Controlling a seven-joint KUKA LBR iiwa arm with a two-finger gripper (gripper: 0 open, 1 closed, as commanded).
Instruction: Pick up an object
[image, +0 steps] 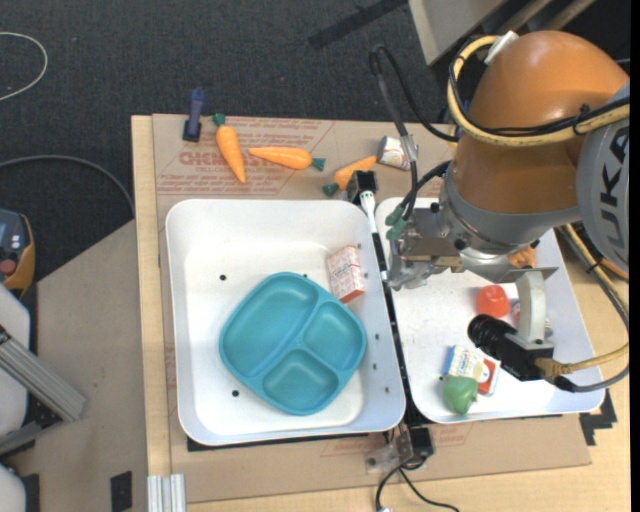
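A cardboard-covered counter (270, 130) stands on dark carpet and bears two shallow white bins side by side. The left bin (190, 260) holds a teal divided plate (292, 343), lying flat near the middle and turned at a slant. A small red and white carton (345, 273) sits just beside the plate's far right corner, close to the bin's right wall. The right bin (430, 330) holds a small orange-red thing (492, 299) towards its middle. Nearer the front rim lie a blue, yellow and red packet (470, 366) and a green thing (460, 396), the two touching. Behind the bins, on the bare cardboard, lie three toy carrots: one (231, 152) slanted at the left, one (282, 157) lying crosswise beside it, and one (350, 175) near the left bin's far right corner. A small blue thing (192, 115) lies at the cardboard's far left edge. The grey arm with its orange band (540, 90) reaches in over the right bin. The gripper (402, 266) hangs low by the wall between the two bins, just right of the carton. The arm's bulk hides most of it, so whether it is wide or narrow cannot be told, and nothing can be seen in its hold.
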